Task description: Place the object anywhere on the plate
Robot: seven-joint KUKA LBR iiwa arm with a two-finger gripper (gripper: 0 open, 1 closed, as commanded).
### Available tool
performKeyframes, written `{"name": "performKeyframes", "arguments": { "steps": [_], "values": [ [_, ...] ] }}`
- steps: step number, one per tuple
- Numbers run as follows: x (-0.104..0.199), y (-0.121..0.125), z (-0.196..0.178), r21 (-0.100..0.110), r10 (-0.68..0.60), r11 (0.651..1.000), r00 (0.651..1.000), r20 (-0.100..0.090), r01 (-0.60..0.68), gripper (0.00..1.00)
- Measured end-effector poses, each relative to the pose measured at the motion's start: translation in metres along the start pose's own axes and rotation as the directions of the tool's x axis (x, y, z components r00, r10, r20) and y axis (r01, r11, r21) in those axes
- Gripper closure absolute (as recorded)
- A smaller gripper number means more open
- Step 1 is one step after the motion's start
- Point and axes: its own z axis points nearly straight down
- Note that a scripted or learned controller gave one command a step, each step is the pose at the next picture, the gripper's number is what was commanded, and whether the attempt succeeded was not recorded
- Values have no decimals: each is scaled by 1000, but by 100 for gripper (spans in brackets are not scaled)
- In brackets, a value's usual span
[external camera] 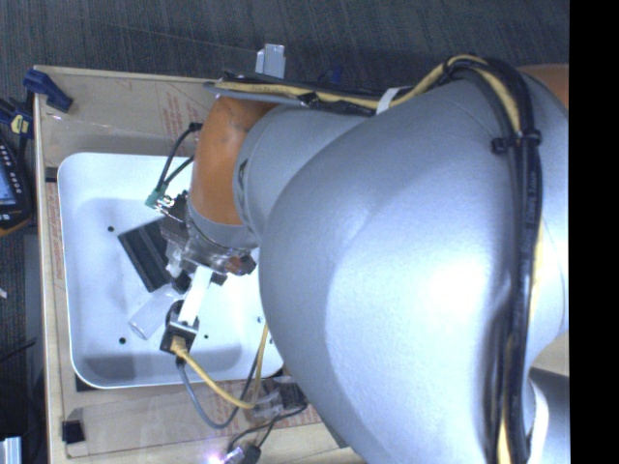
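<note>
Your arm leans over the left white bin, with its gripper low above the bin's floor.

From largest to smallest, you have first the grey arm, which covers the right and middle of the view. Its orange band sits over the bin's upper right part. Under it is the wooden bench, and on that the white bin at the view's left. The gripper hangs over the middle of the bin, and from this angle you cannot tell whether the claw is apart or together. A dark block, flat and tilted, lies on the bin floor just beside the gripper, on its left. You cannot tell whether the two touch.
</note>
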Motion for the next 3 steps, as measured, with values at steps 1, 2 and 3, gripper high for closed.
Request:
{"name": "performKeyframes", "arguments": {
  "steps": [1, 2, 3],
  "values": [
    [-5, 57, -2, -1, 139, 990, 990, -1, -139, 100],
    [-29, 140, 1, -1, 98, 995, 995, -2, -98, 100],
    [42, 134, -26, -1, 181, 983, 983, -3, -181, 100]
  ]
}}
